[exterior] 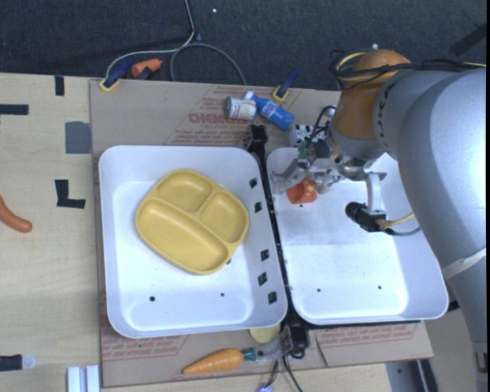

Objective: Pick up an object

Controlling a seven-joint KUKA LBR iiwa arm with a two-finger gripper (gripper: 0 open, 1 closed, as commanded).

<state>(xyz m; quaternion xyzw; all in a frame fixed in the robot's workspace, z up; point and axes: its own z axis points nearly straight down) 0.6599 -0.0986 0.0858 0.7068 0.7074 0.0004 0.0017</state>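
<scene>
A small red-orange object (302, 192) lies in the right bin (367, 300), at its far left corner near the divider. My gripper (308, 175) hangs directly over it, reaching in from the right below the orange wrist band, and seems to touch its top. The left bin (122, 300) holds a yellow divided plate (193, 220).
A white and blue bottle (261, 109) lies on the cardboard behind the bins. An orange carrot (215, 361) lies in front of them, and an orange sausage (10, 213) sits far left on the bench. Clamps (131, 70) grip the cardboard's back edge.
</scene>
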